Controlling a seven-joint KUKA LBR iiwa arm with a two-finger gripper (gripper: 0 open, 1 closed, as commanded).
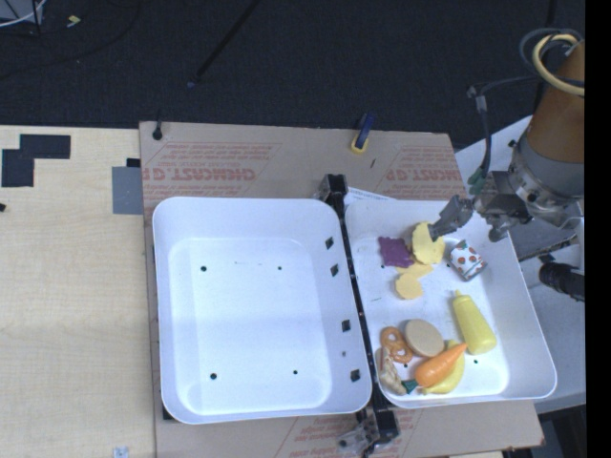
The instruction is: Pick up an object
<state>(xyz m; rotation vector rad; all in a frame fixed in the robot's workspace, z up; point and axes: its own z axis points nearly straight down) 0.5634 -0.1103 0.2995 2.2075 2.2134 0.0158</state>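
My gripper (474,223) hangs over the far right part of the right bin (531,351), open, with its two dark fingers (447,220) spread apart and nothing between them. Just below it lies a small white object with red spots (466,260). A yellow piece (428,244) sits beside the left fingertip, with a purple piece (392,251) to its left and another pale yellow piece (411,283) below. Nearer the front lie a yellow bottle (474,322), a tan disc (424,337), a pretzel (392,343), an orange carrot (440,363) and a banana (451,378).
The left bin (172,256) stands next to the right one, with a black divider rail (346,275) between them. Both rest on a cardboard sheet (248,165). The arm's grey body and cables (554,151) rise at the right. A blue and yellow clip (362,134) sits on the cardboard's far edge.
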